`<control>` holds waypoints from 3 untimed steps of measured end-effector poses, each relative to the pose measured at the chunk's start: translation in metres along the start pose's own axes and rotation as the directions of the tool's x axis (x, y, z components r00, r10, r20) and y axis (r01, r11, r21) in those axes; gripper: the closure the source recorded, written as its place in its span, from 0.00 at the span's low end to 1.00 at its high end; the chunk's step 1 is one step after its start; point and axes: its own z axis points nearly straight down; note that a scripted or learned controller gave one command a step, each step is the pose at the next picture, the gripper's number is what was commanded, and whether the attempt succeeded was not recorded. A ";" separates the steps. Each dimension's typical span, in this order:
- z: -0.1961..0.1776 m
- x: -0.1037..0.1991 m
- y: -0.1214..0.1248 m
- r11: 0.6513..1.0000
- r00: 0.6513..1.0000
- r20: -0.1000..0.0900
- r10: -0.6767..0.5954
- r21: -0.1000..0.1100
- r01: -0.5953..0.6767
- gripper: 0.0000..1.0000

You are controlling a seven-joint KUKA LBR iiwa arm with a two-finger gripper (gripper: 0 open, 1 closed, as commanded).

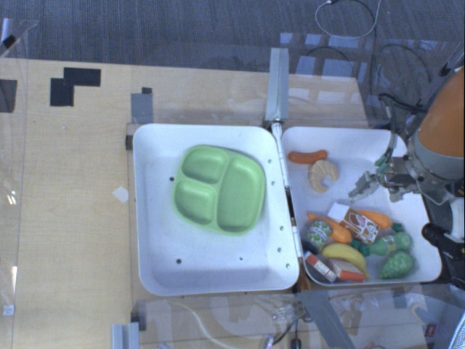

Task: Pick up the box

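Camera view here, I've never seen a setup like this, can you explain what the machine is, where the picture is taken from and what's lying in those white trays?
This is a single picture from a camera fixed above a wooden bench, looking down at a slant. The machine is a robot arm, grey with an orange band, reaching in from the right; its gripper hangs above the right bin. That bin holds toy food: a sausage, a croissant, a banana, a carrot and a small printed box, which the arm is meant to pick up. The left bin holds a green divided plate. Nothing is between the fingers.
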 end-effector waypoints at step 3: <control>0.071 -0.026 -0.026 0.989 0.989 -0.001 0.147 0.001 -0.147 1.00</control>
